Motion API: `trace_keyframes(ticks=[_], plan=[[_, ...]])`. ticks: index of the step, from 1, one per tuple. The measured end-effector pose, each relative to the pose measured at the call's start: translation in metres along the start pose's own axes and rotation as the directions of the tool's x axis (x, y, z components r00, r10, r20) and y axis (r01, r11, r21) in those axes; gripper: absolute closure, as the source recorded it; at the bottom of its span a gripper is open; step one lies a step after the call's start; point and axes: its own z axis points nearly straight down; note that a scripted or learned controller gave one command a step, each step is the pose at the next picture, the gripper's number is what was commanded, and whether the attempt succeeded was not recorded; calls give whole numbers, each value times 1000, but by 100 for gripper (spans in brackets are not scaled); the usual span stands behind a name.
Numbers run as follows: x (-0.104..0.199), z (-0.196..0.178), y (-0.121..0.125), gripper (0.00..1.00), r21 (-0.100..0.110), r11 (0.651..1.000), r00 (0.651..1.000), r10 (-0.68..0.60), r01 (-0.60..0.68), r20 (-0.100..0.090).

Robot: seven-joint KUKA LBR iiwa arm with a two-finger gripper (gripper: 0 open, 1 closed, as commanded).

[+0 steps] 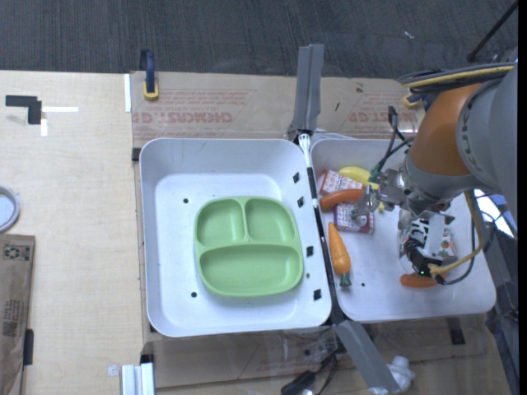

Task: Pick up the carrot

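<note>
The carrot (pixel 338 250) is orange with a small green stem end. It lies lengthwise in the right bin (pixel 461 303), close to that bin's left wall, with its stem toward the front. My gripper (pixel 361 212) hangs just right of and behind the carrot's top end, over a red-and-white packet (pixel 356 223). Nothing shows between the gripper and the carrot, and the two are apart.
Behind the gripper lie an orange-red sausage (pixel 340 197), a yellow banana (pixel 355 174) and another red packet (pixel 333 181). A small orange-red piece (pixel 411 281) sits at the bin's front right. The left bin (pixel 165 220) holds a green divided plate (pixel 247 247).
</note>
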Motion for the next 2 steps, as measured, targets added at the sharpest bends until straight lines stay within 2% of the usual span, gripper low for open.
trace_keyframes(ticks=[1,2], plan=[[-54,-17,64,0,-1,990,990,-143,143,1],[-43,7,-41,0,-5,999,999,-45,45,1]])
